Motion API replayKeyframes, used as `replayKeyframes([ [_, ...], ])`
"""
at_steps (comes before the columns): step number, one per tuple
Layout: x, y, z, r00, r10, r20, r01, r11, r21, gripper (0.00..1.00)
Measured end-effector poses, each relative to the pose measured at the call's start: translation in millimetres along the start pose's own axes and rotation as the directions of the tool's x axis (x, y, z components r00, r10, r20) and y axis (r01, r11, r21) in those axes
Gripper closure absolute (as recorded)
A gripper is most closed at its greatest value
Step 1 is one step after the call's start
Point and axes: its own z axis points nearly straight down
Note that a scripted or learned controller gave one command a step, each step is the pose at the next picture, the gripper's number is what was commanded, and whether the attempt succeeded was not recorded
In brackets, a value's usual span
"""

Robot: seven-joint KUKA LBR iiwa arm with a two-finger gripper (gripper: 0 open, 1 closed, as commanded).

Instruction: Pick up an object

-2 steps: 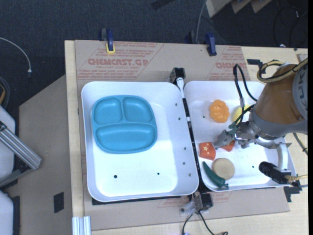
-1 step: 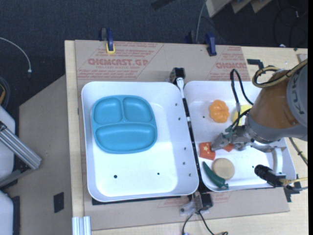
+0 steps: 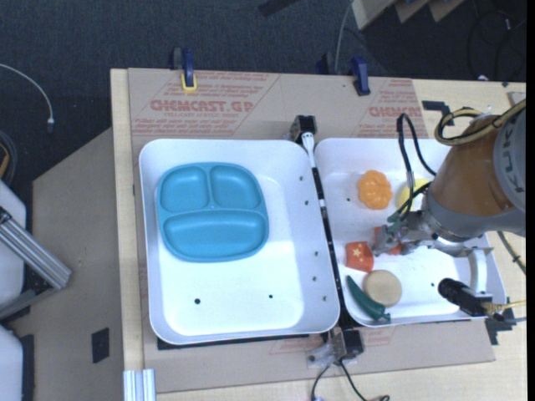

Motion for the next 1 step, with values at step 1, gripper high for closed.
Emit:
replayKeyframes([
  [1,-5.8,1.4,-43.9,1.000,-0.001,0.002,0.001,1.000,-0.005,1.00],
])
